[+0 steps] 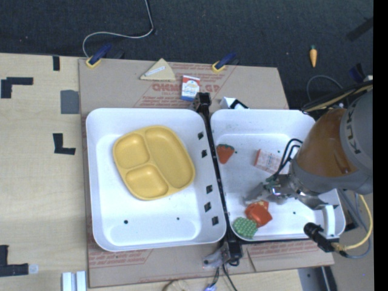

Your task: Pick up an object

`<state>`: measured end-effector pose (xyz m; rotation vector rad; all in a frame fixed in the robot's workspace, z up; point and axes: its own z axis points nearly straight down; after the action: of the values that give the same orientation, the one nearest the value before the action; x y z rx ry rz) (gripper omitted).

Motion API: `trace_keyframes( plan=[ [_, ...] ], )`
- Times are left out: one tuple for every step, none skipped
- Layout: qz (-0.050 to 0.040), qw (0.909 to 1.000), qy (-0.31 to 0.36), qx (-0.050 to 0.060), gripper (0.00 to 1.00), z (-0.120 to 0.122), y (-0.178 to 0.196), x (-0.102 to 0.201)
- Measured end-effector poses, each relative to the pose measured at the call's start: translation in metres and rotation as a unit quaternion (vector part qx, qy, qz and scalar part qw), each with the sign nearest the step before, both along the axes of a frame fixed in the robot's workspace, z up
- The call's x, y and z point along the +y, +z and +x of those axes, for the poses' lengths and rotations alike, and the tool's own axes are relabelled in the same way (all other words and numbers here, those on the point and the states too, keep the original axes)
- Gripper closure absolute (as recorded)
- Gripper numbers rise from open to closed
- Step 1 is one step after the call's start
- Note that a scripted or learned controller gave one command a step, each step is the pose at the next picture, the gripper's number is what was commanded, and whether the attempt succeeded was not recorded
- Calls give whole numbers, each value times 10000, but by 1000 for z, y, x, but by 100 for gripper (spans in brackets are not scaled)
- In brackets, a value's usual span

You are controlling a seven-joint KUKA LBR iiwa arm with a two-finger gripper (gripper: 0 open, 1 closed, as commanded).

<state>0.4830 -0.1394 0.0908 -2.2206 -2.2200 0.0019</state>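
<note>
Four loose objects lie in the right bin [242, 121]. A red object [259, 212] sits near the front wall, with a green checkered object [245, 227] touching it on the front-left side. A red strawberry-like piece [225, 153] lies near the left wall of that bin, beside the black divider [212, 174] between the bins. A small pale packet [265, 159] with reddish print lies toward the middle, between the strawberry-like piece and the arm.

The gripper [257, 193] reaches leftward over the bin floor, just behind and above the red object. Its metal fingers [253, 194] appear low to the floor; no object is visible between them, and whether they are spread or pressed together cannot be determined from this angle. The grey arm [354, 144] with its orange band [321, 150] enters from the right and covers the right part of the bin.

The left bin [100, 180] holds a yellow three-compartment tray [153, 161], set toward the rear. Both bins rest on a cardboard sheet [254, 80]. Behind the bins, on the cardboard, lie a small red-and-white box [190, 88] and a tan wedge [159, 71].
</note>
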Motion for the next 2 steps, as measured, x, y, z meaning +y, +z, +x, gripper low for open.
trace_keyframes(
  plan=[
    [12,10000,6,5,100,0,9,1],
    [1,10000,12,-8,100,21,93,58]
  ],
)
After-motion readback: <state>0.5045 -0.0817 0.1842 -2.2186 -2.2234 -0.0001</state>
